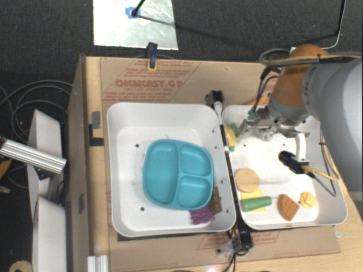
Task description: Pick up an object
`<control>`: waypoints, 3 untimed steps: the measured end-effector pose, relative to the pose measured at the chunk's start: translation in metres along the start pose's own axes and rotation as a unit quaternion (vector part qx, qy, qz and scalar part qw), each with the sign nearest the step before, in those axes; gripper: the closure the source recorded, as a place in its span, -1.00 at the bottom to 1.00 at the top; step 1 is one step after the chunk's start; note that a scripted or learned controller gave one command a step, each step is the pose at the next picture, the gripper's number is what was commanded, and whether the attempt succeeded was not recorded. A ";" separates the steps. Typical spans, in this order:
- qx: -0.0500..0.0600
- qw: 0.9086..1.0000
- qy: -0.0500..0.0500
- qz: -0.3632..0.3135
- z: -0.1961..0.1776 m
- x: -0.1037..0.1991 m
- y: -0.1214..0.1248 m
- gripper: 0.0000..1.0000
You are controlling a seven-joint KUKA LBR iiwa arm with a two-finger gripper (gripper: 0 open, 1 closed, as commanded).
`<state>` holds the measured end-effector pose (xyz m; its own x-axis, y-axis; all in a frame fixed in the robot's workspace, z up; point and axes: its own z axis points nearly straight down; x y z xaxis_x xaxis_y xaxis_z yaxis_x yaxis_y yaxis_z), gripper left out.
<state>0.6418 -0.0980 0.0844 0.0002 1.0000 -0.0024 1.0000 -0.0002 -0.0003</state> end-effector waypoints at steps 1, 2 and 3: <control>0.003 1.000 -0.003 -0.001 0.000 0.003 0.025 -1.00; 0.003 1.000 0.000 0.005 0.001 -0.077 -0.081 -1.00; -0.006 1.000 0.002 -0.007 -0.026 0.017 0.018 -1.00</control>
